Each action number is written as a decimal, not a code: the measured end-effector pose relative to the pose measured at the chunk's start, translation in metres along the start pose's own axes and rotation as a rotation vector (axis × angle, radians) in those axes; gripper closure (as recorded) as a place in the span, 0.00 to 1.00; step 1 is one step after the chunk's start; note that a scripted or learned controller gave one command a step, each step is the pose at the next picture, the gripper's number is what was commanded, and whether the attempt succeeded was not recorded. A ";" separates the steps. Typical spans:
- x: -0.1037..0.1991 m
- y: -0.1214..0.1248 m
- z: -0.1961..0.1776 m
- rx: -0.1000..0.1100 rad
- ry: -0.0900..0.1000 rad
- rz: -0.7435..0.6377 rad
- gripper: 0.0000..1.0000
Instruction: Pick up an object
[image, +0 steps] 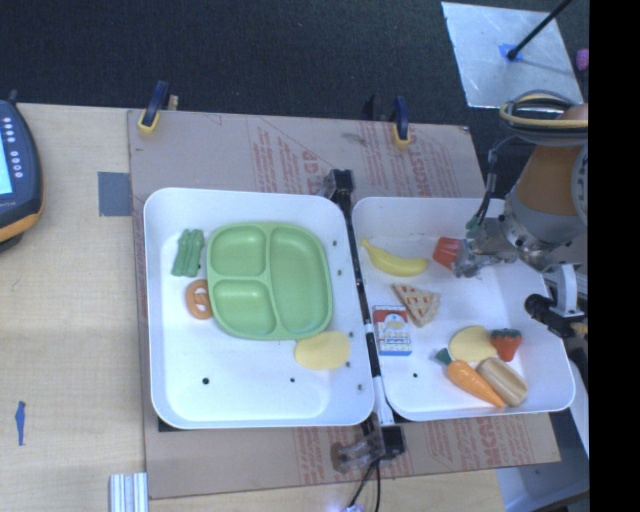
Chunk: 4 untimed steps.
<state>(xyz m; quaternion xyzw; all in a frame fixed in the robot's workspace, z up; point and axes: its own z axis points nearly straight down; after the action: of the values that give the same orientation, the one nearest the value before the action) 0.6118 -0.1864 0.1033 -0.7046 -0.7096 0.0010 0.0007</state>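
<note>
In the right bin (560, 395) | claw (468, 258) low beside red object (447, 249), likely placed so for grasping it | claw open or closed: cannot tell | banana (395, 262) near.

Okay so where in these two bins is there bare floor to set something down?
Best: the left bin, along its near edge below the green divided plate and yellow chip. In the right bin, a smaller patch under the small carton. Crowded: near-right corner around the carrot and hot dog, and by the gripper.
</note>
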 end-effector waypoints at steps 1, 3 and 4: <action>-0.028 -0.058 -0.048 0.001 -0.001 0.008 1.00; -0.024 -0.113 0.015 0.008 0.004 0.004 0.00; -0.002 -0.035 0.011 -0.006 0.000 -0.003 0.00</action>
<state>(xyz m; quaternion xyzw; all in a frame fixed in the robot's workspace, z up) 0.5769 -0.1886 0.0927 -0.7037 -0.7105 -0.0012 -0.0013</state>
